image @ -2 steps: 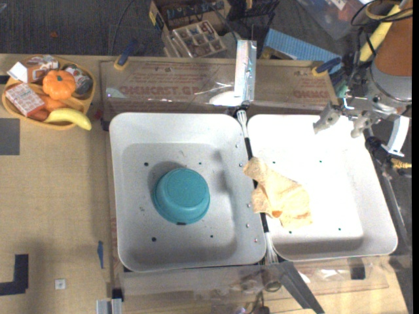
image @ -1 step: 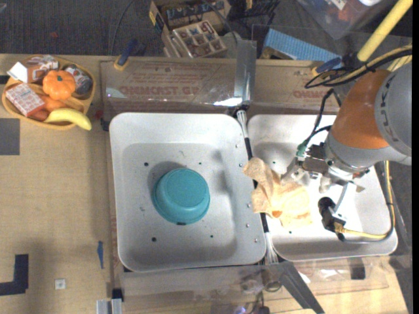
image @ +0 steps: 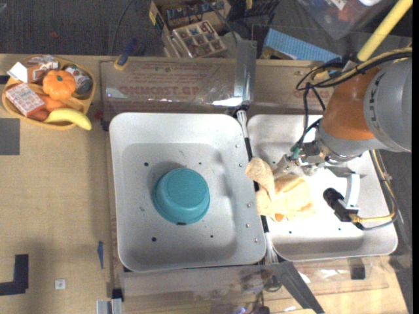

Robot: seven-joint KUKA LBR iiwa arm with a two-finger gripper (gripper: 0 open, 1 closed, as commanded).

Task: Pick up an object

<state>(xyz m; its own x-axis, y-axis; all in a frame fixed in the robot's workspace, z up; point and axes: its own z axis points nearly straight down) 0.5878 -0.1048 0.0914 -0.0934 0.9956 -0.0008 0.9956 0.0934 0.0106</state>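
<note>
Teal and turned upside down, a bowl [image: 182, 195] sits near the middle of the left bin [image: 131, 136], apart from its walls. A pale yellow cloth [image: 283, 195] lies crumpled at the left edge of the right bin [image: 380, 244], one corner draped over the rim between the two bins. The gripper [image: 292, 159] hangs at the cloth's upper edge, on the grey arm [image: 366, 113] with its orange band, reaching in from the bin's right side; whether it is open or closed I cannot tell. At the bench's far left corner a basket [image: 46, 97] holds toy fruit, a banana and a small pumpkin among them.
</note>
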